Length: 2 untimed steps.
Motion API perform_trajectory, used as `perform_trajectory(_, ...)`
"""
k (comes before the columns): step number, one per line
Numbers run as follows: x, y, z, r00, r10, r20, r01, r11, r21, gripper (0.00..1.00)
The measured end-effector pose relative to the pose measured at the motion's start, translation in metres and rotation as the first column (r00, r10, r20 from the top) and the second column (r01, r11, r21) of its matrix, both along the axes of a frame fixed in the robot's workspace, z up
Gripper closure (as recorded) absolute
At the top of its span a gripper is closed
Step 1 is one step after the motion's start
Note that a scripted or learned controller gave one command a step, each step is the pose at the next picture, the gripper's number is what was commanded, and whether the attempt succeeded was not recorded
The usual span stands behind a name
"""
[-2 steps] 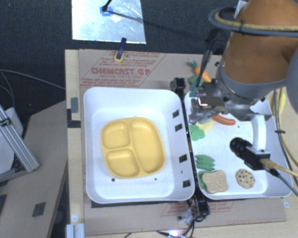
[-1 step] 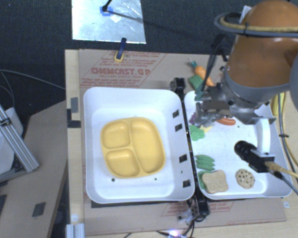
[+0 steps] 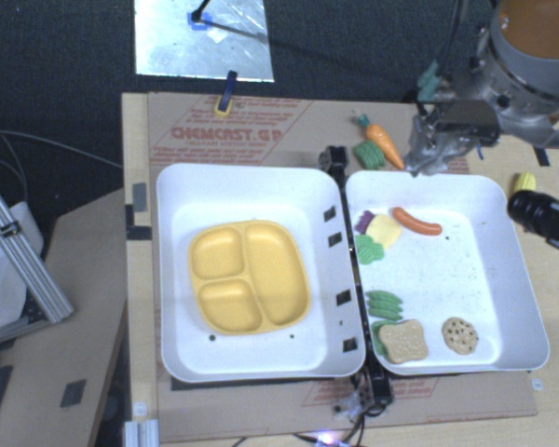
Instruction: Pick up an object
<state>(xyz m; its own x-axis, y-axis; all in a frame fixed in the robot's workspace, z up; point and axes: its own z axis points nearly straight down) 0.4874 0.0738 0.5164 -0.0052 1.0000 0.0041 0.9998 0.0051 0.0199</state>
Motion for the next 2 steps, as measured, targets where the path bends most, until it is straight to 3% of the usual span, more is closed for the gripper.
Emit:
perform_trajectory(1,-0.002,0.123,0.020,1.000,0.012,-0.015,-0.012,1.000,0.001,1.00)
perform_trajectory(2,0.007,0.136,0.019,1.000,0.001,-0.017,-0.001,1.000,-0.003,1.00)
